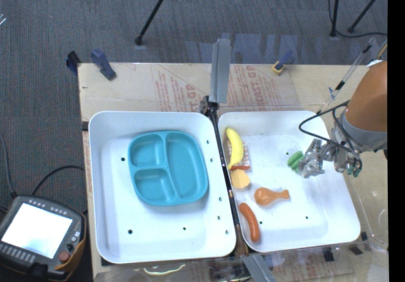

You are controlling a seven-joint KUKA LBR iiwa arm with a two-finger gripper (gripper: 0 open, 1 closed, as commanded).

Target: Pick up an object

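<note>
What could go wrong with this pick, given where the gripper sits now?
1. The gripper is low in the right bin, beside the small green object; closing off-centre may just nudge it away.
2. The banana, peach-coloured piece and a packet under them crowd the bin's left wall, so a pick there could drag neighbours or hit the wall.
3. The sausage and orange drumstick toy look rounded and may roll when touched.

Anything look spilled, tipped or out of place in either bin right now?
Nothing stands out. The blue divided plastic plate lies flat in the left white bin. The yellow toy banana, orange toy drumstick and toy sausage lie loose in the right white bin.
</note>
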